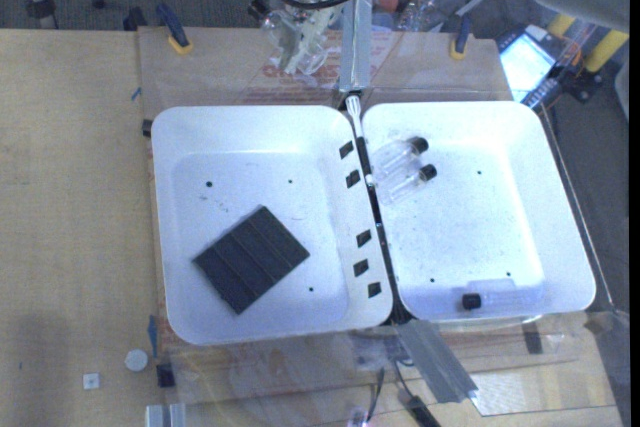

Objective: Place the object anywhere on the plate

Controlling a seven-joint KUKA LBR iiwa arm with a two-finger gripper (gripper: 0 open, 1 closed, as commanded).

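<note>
Two clear vials with black caps are seen lying side by side in the right bin, near its upper left corner and close to the divider between the bins. A third capped vial lies against the right bin's front wall. Which of these is meant as the object cannot be settled from the task. The dark ribbed plate lies flat and turned at an angle in the left bin, well apart from all three.

The gripper hangs beyond the back edge of the bins, over the bench, with nothing seen in it; whether it is open or closed cannot be told, as it is lost against the cable clutter behind it.

Several failures can be expected from here. A round, smooth vial is likely to be rolled aside or squeezed out if it is approached off-centre. With two vials touching or nearly so, both may be disturbed and neither gripped. Little room is left by the nearby divider wall, which could be struck on descent. Even after a clean release, a vial could be sent rolling off the flat plate.
</note>
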